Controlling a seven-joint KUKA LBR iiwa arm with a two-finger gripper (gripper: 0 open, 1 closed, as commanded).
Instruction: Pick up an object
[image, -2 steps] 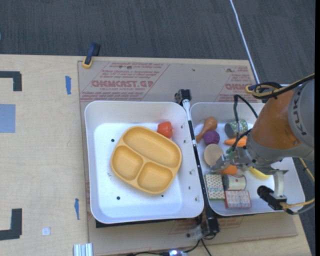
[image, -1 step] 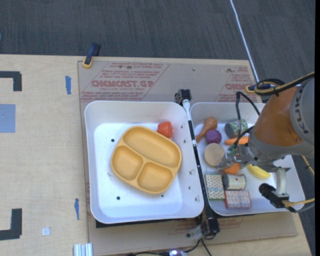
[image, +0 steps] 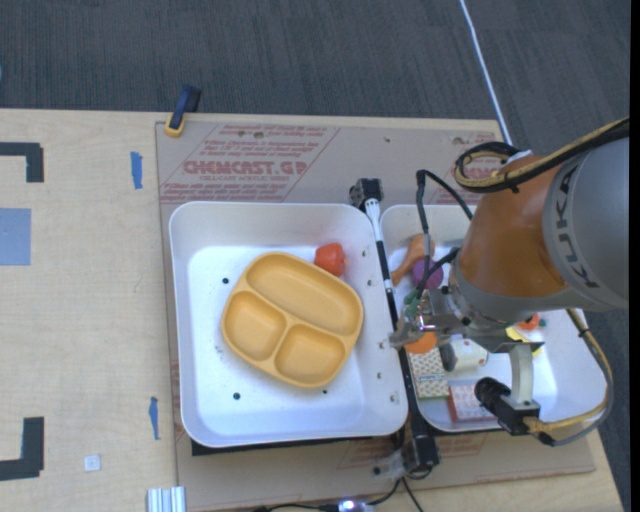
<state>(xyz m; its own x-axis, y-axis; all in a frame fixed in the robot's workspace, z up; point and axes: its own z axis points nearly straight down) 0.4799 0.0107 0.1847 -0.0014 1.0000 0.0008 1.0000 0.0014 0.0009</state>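
Observation:
My gripper (image: 428, 332) is down in the right bin (image: 590, 385), near its left wall, below the grey wrist and the orange band. Around it lie several small items: an orange piece (image: 407, 264), a purple piece (image: 431, 272), an orange block (image: 424, 344) just under the gripper, a patterned box (image: 428, 376) and a red-and-white packet (image: 466, 403). The arm hides most of the bin's middle. In the left bin (image: 195, 330) a yellow divided plate (image: 291, 318) lies flat, with a red ball-like object (image: 330, 258) touching its far rim.
The two bins stand side by side on a cardboard sheet (image: 255, 160) with red print. Black cables (image: 440, 195) loop above the right bin, and a black bracket (image: 500, 405) hangs off the wrist. A small orange item (image: 531, 322) shows right of the wrist.

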